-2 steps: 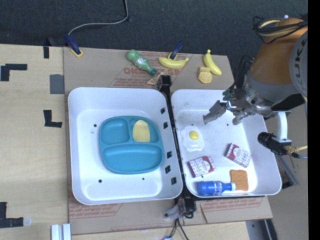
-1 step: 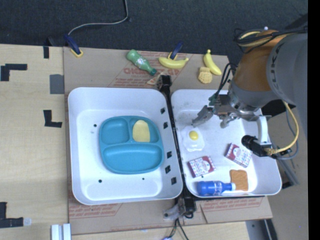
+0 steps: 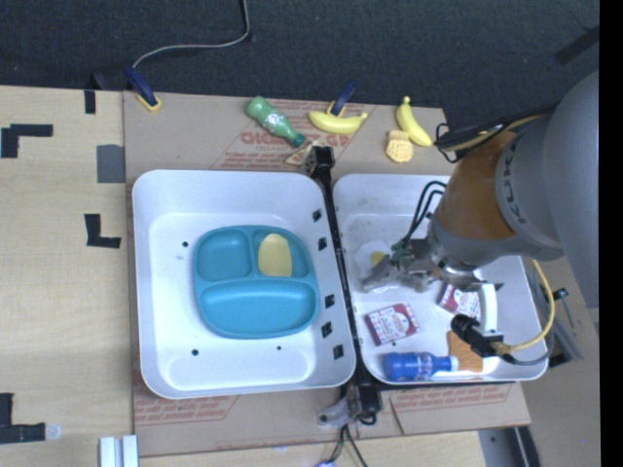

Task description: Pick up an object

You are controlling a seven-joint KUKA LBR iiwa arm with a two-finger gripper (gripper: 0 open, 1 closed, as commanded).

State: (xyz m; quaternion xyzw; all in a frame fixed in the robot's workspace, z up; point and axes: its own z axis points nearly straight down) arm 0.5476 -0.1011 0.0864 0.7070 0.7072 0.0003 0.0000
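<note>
The arm's grey bulk and orange band (image 3: 479,195) cover the upper right of the right bin (image 3: 352,195), so that corner's floor and rim are hidden. The arm is cut off at the picture's right edge. A small red-and-white item (image 3: 461,301) beside the wrist is half covered by the arm, and what it is cannot be made out. An orange thing (image 3: 467,354) at the right end of the blue bottle (image 3: 417,365) is partly under a black cable plug, its shape unclear.

The hand (image 3: 382,272) is low in the right bin, pointing toward the divider between the bins. Its metal fingers (image 3: 378,278) are too small and blurred against the white floor to judge — whether they are spread or closed, I cannot tell, and nothing can be seen between them. A small yellowish piece (image 3: 377,258) lies just beside the tips; contact cannot be made out.

Below the hand, a dark red packet (image 3: 391,323) lies flat on the bin floor, apart from the fingers. The blue bottle lies on its side along the near wall, white cap to the right.

In the left bin (image 3: 156,261) sits a blue divided tray (image 3: 255,282) with a yellow oval item (image 3: 275,255) in its upper right compartment.

On the cardboard-covered desk (image 3: 195,134) behind the bins lie a green bottle (image 3: 274,121), two yellow bananas (image 3: 337,121) (image 3: 412,125) and a small yellow corn-like piece (image 3: 398,147) — all outside the bins.
</note>
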